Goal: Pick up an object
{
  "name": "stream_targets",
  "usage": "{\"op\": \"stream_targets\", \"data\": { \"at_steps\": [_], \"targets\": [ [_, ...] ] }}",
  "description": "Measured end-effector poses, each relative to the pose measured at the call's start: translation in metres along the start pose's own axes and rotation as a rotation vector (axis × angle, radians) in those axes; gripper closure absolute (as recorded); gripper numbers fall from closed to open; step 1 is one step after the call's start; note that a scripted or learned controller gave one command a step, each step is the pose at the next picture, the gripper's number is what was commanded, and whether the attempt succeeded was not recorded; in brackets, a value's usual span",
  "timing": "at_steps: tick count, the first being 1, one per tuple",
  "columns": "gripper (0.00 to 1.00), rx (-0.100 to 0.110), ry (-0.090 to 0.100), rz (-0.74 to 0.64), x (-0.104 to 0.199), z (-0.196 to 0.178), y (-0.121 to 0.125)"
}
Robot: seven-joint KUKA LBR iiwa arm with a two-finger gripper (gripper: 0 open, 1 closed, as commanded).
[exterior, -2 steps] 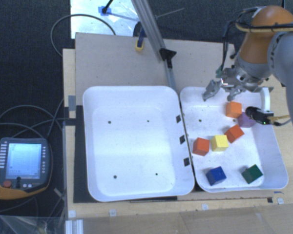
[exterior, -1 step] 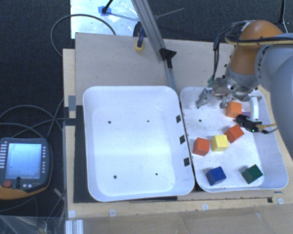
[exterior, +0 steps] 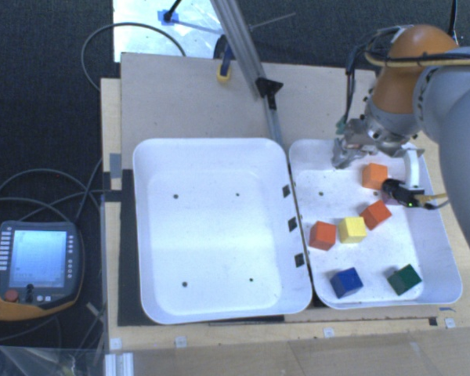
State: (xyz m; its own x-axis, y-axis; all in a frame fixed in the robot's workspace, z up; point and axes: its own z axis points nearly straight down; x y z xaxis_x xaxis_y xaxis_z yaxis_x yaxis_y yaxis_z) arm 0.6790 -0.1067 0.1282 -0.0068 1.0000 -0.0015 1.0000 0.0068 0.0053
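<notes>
While the grey metal gripper [exterior: 346, 153] hangs low at the far end of the right white bin [exterior: 435, 288], fingers too blurry to judge, a small orange block [exterior: 374, 175] lies just beside it.

We find no legible text, label, brand, number or sign on any surface. The handheld control pendant [exterior: 33, 269], lying on the floor far to the left of the pincer [exterior: 346, 153] and nearer the camera, has a lit screen, but its contents are too washed out and too small for us to read. The keys beside that screen carry no marking that we can resolve. The small dark tabs [exterior: 292, 223] on the rim between the two bins, left of the pincer and nearer the camera, show us no characters.
</notes>
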Motion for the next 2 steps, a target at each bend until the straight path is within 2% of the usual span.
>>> {"op": "stream_targets", "data": {
  "at_steps": [1, 2],
  "targets": [
    [1.0, -0.002, 0.0, 0.002, -0.004, -0.046, 0.006],
    [1.0, -0.001, 0.0, 0.002, -0.004, -0.077, 0.008]
  ]
}}
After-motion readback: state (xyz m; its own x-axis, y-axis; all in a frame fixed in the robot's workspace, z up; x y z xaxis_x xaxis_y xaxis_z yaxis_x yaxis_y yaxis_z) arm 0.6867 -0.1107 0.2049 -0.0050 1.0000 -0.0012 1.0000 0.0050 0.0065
